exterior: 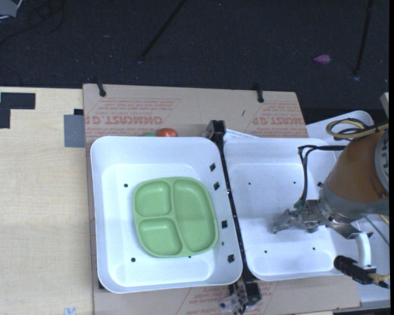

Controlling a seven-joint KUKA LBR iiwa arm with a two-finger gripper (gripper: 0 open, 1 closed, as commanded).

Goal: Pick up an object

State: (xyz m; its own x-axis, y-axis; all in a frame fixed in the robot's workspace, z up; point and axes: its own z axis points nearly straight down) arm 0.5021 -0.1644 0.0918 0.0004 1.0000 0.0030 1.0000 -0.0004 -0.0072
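The arm (364, 176), entering from the right and standing highest above the bench, is seen first: a bulky orange band sits over a grey wrist, and a black cable loops beside it. The arm is bent downward into the right bin (262, 268), and its gripper (282, 222) is lowered close to the bin's floor, reaching toward the left. Its metal fingers (279, 224) are seen as a small grey cluster; whether they are spread or pressed together cannot be told, and nothing can be made out between them.

The right bin is a shallow white tray of smooth plastic with rounded corners and a few small dark dots on its floor. Just to its left, touching along a black clamp strip (224, 195), lies the left bin (105, 241), of the same make. In the middle of the left bin a pale green divided plate (175, 216) is laid flat, well apart from the gripper; it is a rounded square of matte plastic with three compartments, two small and one long.

Behind the left bin's far rim a small red-orange rounded object (166, 133) is partly seen. Both bins are set on a brown cardboard sheet (184, 113) printed with red lettering.
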